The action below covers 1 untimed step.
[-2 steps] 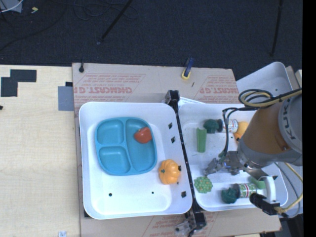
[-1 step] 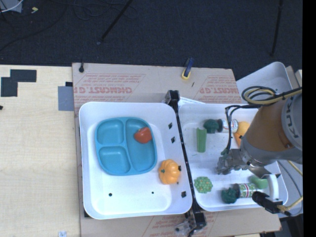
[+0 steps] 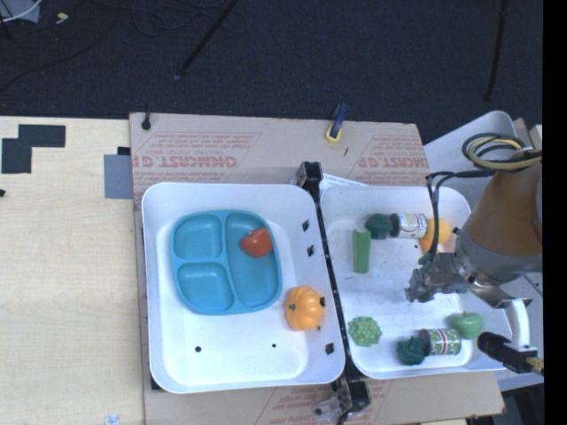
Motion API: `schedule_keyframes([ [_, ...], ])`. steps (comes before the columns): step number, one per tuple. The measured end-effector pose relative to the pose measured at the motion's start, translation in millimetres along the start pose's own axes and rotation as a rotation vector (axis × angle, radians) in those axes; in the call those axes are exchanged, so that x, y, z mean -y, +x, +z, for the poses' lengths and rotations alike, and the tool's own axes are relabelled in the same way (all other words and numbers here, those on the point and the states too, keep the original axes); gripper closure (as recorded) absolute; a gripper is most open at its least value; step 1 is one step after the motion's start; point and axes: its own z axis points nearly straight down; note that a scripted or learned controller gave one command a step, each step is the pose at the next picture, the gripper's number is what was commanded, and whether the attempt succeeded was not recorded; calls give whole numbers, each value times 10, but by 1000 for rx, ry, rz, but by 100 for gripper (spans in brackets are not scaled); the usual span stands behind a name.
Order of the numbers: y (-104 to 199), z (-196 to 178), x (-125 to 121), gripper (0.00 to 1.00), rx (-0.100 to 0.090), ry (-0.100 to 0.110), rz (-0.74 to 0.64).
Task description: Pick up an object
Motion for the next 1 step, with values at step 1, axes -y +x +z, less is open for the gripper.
schedule_keyframes([
  [1,-60,-433,-5,100,0,0,-5],
])
